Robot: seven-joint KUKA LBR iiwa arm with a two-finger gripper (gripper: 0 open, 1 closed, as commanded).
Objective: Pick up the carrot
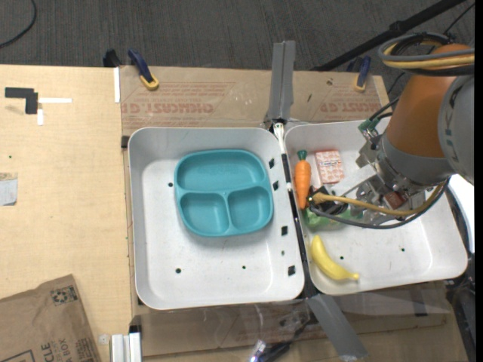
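The carrot (303,182), orange with a green top, lies lengthwise against the left wall of the right bin (445,259), its top pointing to the far side. My gripper (375,200) hangs low over the middle of that bin, to the right of the carrot and apart from it. The grey arm with its orange band (423,119) covers the bin's right part, and cables cross in front of the gripper.
A banana (332,261) lies near the right bin's front left corner. A pink packet (329,166) sits just right of the carrot, and a dark green item (321,216) lies below it. The left bin (151,225) holds a teal divided plate (224,191).
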